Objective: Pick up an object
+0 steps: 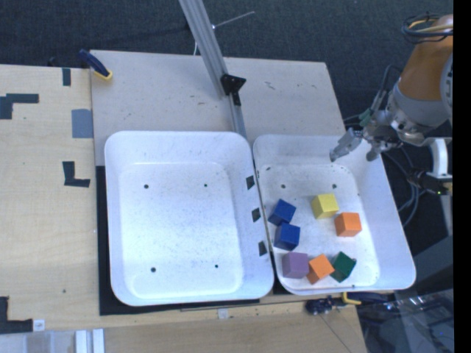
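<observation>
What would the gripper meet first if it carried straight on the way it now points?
Probably the back corner of the right-hand bin. The gripper points down and toward the left of the view, above bare bin floor; the yellow cube lies nearer the front. Depth is uncertain.

The arm (427,65) runs off the frame at three o'clock, its upper links cut away. The green block (344,265) sits partly behind an orange block (319,268). The end effector (356,145) fingers are blurred, their spread impossible to read.
</observation>
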Controlling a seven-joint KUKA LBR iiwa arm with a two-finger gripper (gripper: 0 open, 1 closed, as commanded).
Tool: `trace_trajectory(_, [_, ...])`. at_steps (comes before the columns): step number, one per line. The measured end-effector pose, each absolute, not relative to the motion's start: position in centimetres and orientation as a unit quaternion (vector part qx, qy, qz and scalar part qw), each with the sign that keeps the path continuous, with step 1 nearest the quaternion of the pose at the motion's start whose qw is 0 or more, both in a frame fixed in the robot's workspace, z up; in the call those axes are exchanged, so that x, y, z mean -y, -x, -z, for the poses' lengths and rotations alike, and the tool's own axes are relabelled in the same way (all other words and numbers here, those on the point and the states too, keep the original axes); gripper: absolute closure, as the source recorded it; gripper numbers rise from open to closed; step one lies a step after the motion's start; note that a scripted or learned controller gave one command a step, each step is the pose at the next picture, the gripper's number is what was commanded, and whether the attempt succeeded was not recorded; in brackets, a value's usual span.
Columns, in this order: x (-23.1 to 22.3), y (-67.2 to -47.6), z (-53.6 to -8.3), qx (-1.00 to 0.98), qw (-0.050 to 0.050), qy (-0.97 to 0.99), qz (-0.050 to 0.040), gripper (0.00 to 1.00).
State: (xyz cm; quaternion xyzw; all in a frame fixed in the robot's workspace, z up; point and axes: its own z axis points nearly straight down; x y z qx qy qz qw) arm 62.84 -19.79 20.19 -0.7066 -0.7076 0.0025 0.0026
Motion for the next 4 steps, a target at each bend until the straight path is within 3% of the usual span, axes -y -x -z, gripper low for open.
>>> trace_trajectory(2, [18.3,-63.1,-10.2,0.708,0.003,0.706,-0.0023,0.0])
trace_trajectory(3, [18.3,-63.3,-11.6,0.708,0.001,0.706,-0.0007,1.0])
trace_trajectory(4, [19.2,-63.7,-16.7,0.708,-0.002,0.707,0.0008,1.0])
